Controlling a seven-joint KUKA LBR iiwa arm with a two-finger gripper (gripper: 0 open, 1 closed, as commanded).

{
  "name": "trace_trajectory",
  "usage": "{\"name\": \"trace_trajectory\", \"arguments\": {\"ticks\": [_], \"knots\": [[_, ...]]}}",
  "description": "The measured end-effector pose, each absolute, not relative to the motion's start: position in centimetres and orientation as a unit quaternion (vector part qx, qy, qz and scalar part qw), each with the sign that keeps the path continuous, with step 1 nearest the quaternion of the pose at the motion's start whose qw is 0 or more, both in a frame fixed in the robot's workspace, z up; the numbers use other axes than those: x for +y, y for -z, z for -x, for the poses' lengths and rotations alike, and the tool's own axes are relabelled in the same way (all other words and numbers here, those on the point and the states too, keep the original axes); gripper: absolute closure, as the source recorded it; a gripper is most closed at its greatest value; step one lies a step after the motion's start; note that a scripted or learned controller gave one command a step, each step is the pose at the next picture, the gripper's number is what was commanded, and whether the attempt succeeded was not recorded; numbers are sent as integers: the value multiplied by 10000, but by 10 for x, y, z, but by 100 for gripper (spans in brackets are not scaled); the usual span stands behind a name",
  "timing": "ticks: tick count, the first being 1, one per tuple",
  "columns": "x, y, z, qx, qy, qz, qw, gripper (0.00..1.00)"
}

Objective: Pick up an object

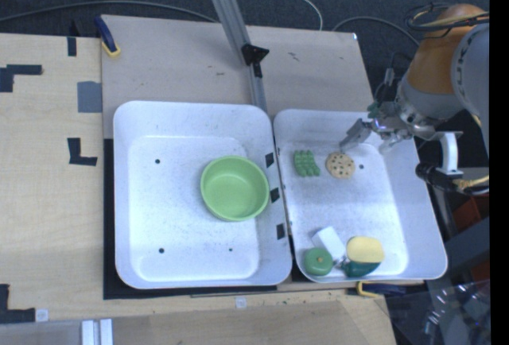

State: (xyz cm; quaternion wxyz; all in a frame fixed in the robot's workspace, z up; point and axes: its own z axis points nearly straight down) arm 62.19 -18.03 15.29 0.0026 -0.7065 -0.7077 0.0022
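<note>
Above right bin [413, 200], end effector [372, 137] open, unladen

bowl [234, 188] green | cookie [340, 166] tan, dark-speckled | bins [143, 129] white

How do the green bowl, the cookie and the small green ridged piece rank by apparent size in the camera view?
1. green bowl, clearly largest.
2. cookie and green ridged piece: they look about alike, so I leave them unranked.

Claw [371, 137] open, arm angled down
</note>
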Motion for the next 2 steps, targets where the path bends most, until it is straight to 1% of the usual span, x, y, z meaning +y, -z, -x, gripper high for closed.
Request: {"name": "trace_trajectory", "arguments": {"ticks": [1, 2], "knots": [[-181, -109, -618, -7076, -24, 7066, 22, 0], [-181, -122, -620, -7084, -10, 7058, 6, 100]]}}
